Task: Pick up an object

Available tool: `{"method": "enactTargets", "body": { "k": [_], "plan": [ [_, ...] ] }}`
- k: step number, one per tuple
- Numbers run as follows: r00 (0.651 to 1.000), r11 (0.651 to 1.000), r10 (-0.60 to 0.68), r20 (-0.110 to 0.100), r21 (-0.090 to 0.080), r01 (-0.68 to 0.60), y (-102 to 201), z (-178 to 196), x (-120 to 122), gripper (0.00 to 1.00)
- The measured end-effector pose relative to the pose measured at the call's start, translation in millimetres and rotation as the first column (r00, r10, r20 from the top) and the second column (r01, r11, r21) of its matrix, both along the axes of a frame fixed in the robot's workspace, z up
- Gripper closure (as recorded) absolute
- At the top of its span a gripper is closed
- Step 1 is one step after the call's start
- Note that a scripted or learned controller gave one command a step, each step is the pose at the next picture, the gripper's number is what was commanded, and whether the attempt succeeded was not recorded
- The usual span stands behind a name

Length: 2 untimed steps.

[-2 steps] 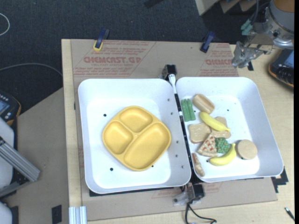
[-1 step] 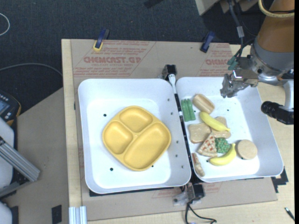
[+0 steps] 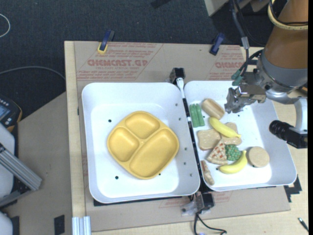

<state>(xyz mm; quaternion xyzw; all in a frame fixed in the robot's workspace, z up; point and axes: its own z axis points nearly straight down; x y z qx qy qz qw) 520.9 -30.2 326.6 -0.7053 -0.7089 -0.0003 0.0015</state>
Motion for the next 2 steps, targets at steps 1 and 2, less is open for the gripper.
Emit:
{"method": "enactTargets", "body": {
  "k": [1,2],
  "plan": [
    [1.0,1.0,0.005,0.012,0.001,-0.005,73.1,85.8,-42.4,1.0],
    [1.0,1.0,-0.004,0.007,-0.003,0.004,68.6,91.4,-40.4,1.0]
  ]
}}
